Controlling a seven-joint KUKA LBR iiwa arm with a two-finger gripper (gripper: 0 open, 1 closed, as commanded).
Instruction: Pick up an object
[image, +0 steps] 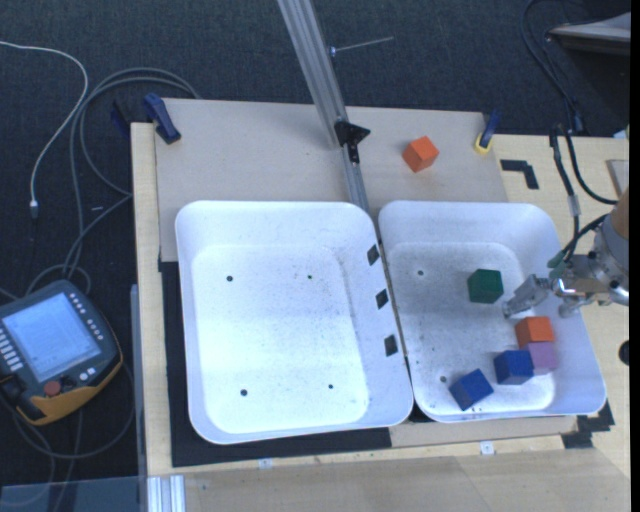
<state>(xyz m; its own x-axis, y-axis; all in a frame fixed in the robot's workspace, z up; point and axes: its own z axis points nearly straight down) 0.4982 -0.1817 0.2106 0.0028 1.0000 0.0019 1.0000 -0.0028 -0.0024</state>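
**Blocks sit loose in the right bin, gripper above them**

Blocks are what the arm is here for, and five of them lie in the right bin. A green block sits alone near the middle of the bin floor. Toward the near right corner there is a cluster: an orange block with a pink block just below it, a dark blue block touching the pink one on its left, and a second blue block tilted a little, nearer the front wall.

The gripper reaches in from the right, over the bin, between the green block and the orange one. One metal finger angles out toward the green block; the fingers look spread apart, with nothing between them.

The left bin stands beside it, touching along the middle. Another orange cube rests on the bench behind the bins. A teach pendant lies on the floor to the left.
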